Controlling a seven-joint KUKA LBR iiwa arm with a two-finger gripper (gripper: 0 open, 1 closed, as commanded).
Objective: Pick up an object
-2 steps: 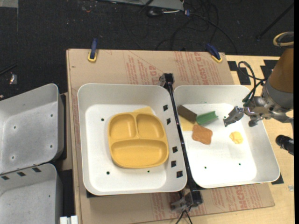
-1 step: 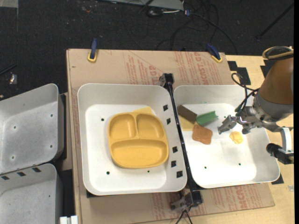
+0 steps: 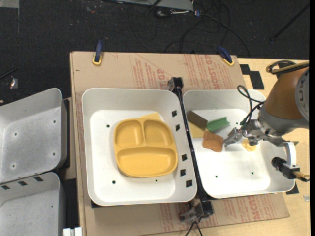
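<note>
camera view: we see both white bins on a cardboard-topped bench; the arm [image 3: 288, 100] comes in from the right over the right bin [image 3: 256, 181].
gripper: gripper [image 3: 235, 137] sits low in the right bin, just right of the brown piece; its tips look slightly parted with nothing between them, so we read it as open and holding nothing.
task thing: no single target named. Candidates cluster at the right bin's upper left: brown piece [image 3: 213, 141], green block [image 3: 217, 124], dark bar [image 3: 198, 118], pale yellow slab [image 3: 197, 130] beneath them.
nearest: the brown piece, just beside the fingertips; we can't tell whether they touch.
progress: approach looks done, grasp not yet made, lift not yet made. That is our judgement from the pose alone.
left bin: left bin [image 3: 93, 181] holds a yellow tray [image 3: 145, 148] with three compartments, lying flat.
materials: bins are smooth, hard and shallow with rounded corners. The tray looks like moulded plastic, glossy. The brown piece is rounded, matt and slightly rough. The green block is rectangular, possibly sponge. The dark bar is flat and straight-edged.
small item: a yellowish bit [image 3: 250, 146] lies under the wrist, too small to identify.
</note>
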